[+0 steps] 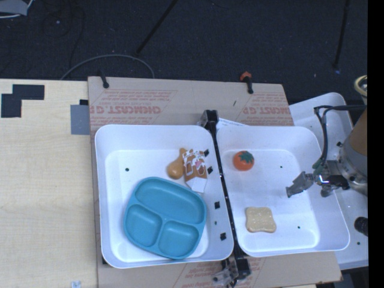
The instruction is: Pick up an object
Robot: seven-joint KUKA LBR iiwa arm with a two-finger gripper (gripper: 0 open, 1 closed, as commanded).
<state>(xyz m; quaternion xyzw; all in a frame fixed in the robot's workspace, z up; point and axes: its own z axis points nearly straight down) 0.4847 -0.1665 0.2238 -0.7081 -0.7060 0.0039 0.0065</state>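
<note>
Floor (180, 29): dark carpet-like surface behind the table, crossed by several thin cables (108, 62), one lying in an arc just behind the cardboard sheet (186, 104). Table (42, 185): pale wood-grain top, left of the cardboard sheet; black markings (21, 98) and a grey square (79, 119) lie near its rear edge. The cardboard sheet is brown with red printed lettering, held at its rear edge by two clamps, one black (104, 81), one orange-topped (246, 78). Lighting even; no hard shadows.

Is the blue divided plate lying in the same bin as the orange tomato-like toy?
No, the blue plate lies in the left bin, while the orange toy sits in the right bin.
</note>
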